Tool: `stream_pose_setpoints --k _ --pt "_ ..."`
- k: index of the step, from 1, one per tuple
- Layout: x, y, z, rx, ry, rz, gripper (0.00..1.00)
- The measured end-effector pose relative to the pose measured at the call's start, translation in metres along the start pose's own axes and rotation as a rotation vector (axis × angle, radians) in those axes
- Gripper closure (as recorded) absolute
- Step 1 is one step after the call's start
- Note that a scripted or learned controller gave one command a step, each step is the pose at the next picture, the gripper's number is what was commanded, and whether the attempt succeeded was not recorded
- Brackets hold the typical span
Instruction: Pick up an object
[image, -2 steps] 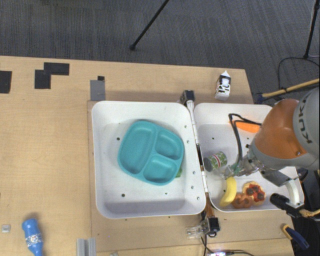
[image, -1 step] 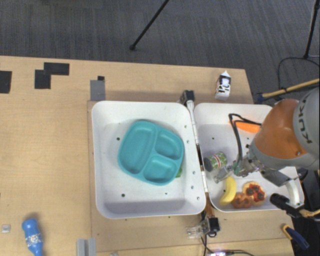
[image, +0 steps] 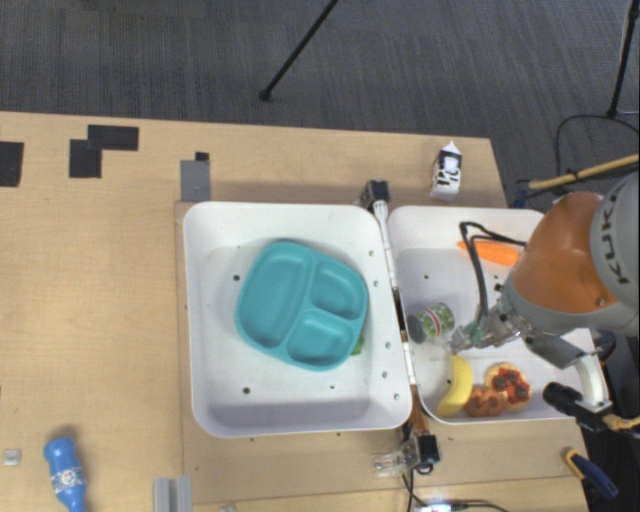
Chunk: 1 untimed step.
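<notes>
Banana (image: 458, 385), one, lies at six o'clock in the right bin (image: 430, 262); one can (image: 431, 322) beside it. End effector (image: 478, 337) opening: cannot tell. No writing is readable.

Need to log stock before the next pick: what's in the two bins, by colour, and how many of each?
Teal: 1, divided plate, left bin
Yellow: 1, banana, right bin
Orange: 1, flat piece
Green: 1, small can
Red-orange: 1, toy food
Total: 5

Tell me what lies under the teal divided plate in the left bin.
A green sliver peeks out under the teal plate at its lower right edge. The plate covers the rest, so I cannot tell what it is.
</notes>
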<state>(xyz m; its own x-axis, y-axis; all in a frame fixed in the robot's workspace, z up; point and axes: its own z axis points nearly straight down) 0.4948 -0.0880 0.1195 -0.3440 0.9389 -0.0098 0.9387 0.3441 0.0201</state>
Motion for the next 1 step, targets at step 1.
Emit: stream_pose_setpoints --k 1 --pt "0.0 -0.0001 0.0001 0.0 0.0 0.001 0.0"
